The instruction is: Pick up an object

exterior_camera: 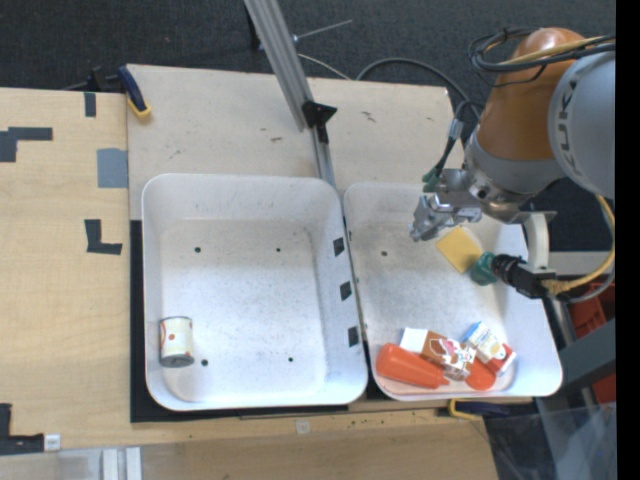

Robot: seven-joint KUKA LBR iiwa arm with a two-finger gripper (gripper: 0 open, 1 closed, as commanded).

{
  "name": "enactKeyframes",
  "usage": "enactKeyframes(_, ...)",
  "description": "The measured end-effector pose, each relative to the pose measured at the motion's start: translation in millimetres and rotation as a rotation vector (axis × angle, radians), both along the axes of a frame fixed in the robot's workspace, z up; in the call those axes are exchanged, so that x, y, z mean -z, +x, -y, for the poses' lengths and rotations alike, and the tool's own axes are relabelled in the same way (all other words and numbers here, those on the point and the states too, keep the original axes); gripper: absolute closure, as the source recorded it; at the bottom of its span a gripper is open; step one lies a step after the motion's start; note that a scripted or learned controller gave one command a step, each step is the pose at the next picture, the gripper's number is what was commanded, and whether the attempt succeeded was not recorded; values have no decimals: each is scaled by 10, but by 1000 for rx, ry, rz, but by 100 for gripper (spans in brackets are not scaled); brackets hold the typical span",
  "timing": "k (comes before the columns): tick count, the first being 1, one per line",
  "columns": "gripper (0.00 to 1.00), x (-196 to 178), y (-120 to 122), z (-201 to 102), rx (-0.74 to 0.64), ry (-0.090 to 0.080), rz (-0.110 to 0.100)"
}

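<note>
The robot wants to pick something up, so its gripper (432, 220) hangs over the right bin (385, 268), in the upper right part of the picture. That bin has most of the toys. A yellow block (459, 249) sits just beside the gripper, a little lower and to the right, and it looks like the thing the arm is going for. It may be touching the gripper, but I cannot tell if the block is in its hold or just lying on the bin floor next to it. I also cannot tell if the pincer is released or clenched, because it is small and blurry from up here. The other toys have bunched up at the bottom edge of the right bin: an orange carrot (409, 367) and a few small colourful packets (470, 353), all touching one another. A small can (176, 342) lies alone in the lower left corner of the left bin (240, 208), far from the arm. The grey arm (590, 118) comes in from the right side, bends at its orange band (530, 78), and points its wrist down and left toward the bin.
</note>
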State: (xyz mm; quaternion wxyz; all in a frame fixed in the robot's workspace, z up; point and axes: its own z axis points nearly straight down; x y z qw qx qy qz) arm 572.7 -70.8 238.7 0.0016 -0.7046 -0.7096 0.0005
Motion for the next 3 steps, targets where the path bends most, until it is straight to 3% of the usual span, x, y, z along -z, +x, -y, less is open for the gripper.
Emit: enactKeyframes(3,100,160,353,-1597,1,-1,1)
